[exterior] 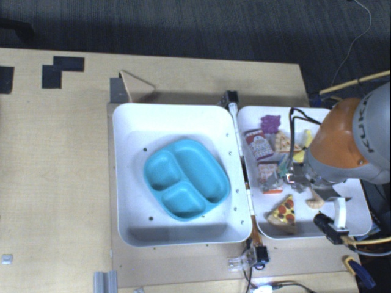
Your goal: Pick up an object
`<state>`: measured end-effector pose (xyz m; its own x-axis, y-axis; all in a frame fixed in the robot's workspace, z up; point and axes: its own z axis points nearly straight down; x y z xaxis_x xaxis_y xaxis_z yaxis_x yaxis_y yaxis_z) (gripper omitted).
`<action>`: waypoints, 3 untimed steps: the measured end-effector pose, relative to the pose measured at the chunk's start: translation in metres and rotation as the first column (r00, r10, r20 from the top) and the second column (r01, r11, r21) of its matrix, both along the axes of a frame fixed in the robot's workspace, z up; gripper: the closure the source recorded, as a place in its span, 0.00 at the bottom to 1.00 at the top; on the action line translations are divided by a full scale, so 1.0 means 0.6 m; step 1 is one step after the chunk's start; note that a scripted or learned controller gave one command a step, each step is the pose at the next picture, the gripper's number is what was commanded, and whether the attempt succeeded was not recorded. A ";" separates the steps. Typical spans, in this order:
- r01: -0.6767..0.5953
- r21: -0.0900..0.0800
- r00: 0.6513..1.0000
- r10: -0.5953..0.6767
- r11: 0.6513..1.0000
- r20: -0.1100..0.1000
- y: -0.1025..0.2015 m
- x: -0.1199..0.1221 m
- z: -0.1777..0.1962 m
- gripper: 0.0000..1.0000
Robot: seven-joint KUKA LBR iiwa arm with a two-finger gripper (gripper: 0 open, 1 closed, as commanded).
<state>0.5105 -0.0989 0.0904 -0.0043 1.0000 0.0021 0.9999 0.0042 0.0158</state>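
Observation:
My gripper (291, 174) hangs low over the middle of the right bin (360, 224), under the grey wrist and orange band. Just left of it lies a small pinkish packet (267, 173). A dark red carton (259, 144) lies above that packet, and a purple toy (270, 124) sits at the bin's far end. Toward the near end lies a pizza slice toy (283, 212). A beige piece (282, 141) and a yellow piece (299, 155) lie close to the wrist, partly hidden by it. I see nothing held in the gripper.
The left bin (131, 127) holds a blue divided plate (185, 177). A small tan object (316, 201) lies under the arm at the right. The wall between the two bins runs just left of the packets.

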 end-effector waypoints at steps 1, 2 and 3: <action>0.000 -0.004 1.000 0.000 1.000 0.012 -0.002 0.006 0.022 1.00; -0.002 -0.001 1.000 0.002 1.000 -0.011 0.102 0.099 0.158 1.00; -0.002 -0.002 1.000 0.002 1.000 -0.013 0.101 0.098 0.157 0.00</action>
<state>0.5693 -0.0386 0.1849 -0.0061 1.0000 0.0002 1.0000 0.0061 0.0027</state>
